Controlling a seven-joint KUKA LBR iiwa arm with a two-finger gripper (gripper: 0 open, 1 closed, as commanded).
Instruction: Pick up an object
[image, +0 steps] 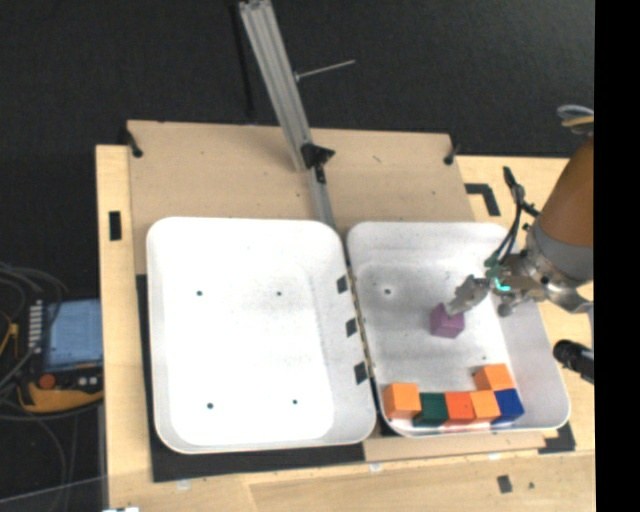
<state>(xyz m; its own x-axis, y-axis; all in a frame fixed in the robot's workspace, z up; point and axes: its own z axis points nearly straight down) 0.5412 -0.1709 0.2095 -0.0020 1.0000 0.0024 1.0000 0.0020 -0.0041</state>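
Note:
My gripper (487, 298) hangs over the right part of the right bin (400, 250), open, with nothing between its fingers. A small purple block (447, 321) lies on the bin floor just below and left of the left fingertip (466, 294), beside it rather than between the fingers. Along the bin's front edge sits a row of blocks: orange (402, 398), green (432, 407), red-orange (459, 405), orange (484, 403) and blue (508, 401). Another orange block (492, 377) rests just behind that row.
The left bin (250, 330) lies alongside, its rim touching the right bin's. A slanted metal post (285, 90) rises from the bench behind the bins. Cables and a blue device (70, 335) lie off the bench at the left.

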